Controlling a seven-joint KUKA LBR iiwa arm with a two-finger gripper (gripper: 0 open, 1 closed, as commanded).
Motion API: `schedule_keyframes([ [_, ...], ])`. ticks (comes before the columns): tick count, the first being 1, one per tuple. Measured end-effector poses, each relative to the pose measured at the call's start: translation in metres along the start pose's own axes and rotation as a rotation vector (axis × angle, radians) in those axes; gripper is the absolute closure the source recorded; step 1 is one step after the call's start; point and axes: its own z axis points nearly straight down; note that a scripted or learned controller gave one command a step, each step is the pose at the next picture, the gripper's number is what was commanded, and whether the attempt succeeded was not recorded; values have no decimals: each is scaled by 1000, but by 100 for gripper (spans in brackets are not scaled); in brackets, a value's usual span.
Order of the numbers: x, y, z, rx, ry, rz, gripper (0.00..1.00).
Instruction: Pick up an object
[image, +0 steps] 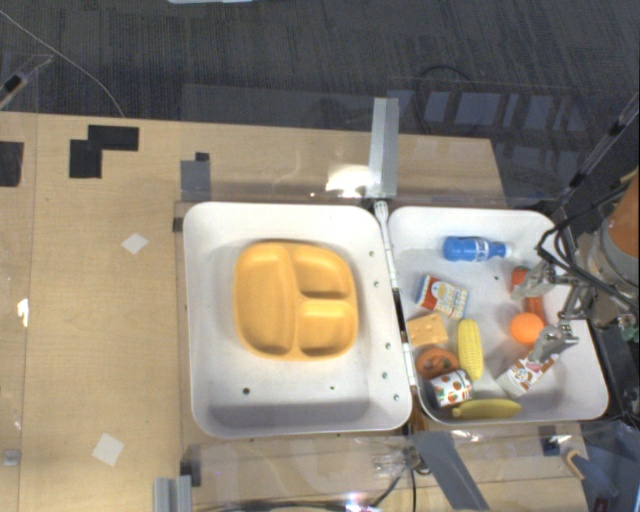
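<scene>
No text, brand or number can be read. The small carton (441, 296) near the middle of the right bin (592, 400) and the can (450, 386) near its front left corner carry printed labels, too small to make out.

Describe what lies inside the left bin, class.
The left bin holds one yellow tray with three compartments, a long one and two smaller ones. Nothing sits in them. The bin floor under the tray is covered, so anything beneath it cannot be seen.
</scene>
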Motion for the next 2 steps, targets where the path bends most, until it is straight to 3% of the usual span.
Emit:
schedule_keyframes([
  [1,9,26,61,0,12,520,0],
  [2,-8,89,44,2,12,1038,0],
])
